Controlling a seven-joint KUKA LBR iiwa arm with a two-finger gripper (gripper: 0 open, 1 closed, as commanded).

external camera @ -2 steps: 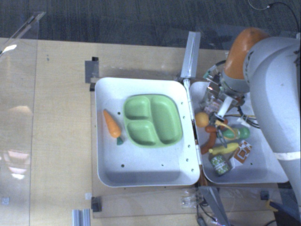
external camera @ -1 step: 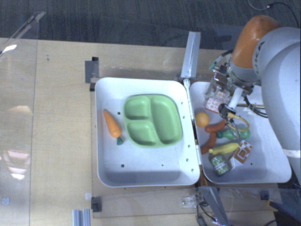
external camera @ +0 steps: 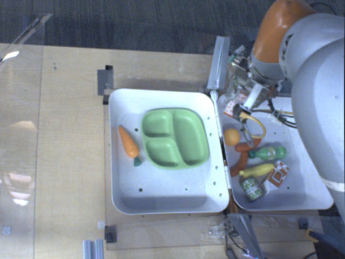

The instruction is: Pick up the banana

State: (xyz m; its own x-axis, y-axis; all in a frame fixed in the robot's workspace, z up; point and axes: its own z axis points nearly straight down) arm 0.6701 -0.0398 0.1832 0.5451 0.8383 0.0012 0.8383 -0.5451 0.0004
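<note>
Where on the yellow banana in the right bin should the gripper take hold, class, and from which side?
Probably at the middle of the curved yellow banana, coming straight down from above. It lies flat, long axis left-right, so the fingers close across its narrow width. The green bottle and green can crowd it, leaving little room.

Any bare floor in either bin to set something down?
Left bin: open strip below the green tray, another above it; carrot sits left. Right bin: crowded along its left side around the banana and bottle.
</note>
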